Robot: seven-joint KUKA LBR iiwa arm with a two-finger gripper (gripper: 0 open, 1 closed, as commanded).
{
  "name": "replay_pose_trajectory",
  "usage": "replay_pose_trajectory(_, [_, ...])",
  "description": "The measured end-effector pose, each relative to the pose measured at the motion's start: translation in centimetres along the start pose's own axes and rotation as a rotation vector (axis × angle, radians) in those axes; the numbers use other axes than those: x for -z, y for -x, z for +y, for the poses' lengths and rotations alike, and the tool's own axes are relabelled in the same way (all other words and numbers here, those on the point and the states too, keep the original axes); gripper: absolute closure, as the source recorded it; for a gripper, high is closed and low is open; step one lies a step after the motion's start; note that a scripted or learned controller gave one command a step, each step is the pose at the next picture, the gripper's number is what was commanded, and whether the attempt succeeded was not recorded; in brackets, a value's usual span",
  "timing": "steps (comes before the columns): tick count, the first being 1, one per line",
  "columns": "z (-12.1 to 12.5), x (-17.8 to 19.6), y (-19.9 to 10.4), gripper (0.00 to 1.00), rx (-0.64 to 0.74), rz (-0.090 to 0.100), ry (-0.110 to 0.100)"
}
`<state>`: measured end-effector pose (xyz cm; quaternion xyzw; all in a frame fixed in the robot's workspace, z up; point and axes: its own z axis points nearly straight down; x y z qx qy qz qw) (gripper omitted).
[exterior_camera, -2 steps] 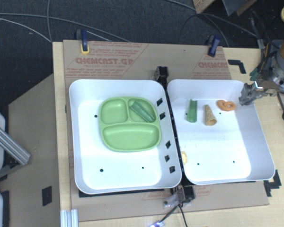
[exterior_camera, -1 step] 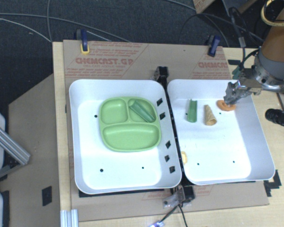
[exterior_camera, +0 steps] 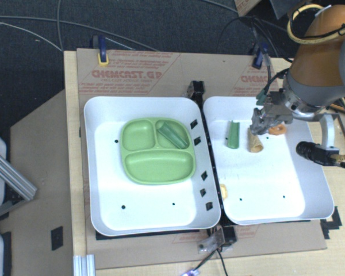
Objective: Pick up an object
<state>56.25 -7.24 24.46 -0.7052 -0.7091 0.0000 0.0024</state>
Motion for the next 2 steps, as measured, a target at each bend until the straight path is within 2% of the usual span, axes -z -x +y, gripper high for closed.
replay_pose_trajectory(2, [-0.8, -1.3, -12.7, 1.00, 0.001, 0.000, 0.000])
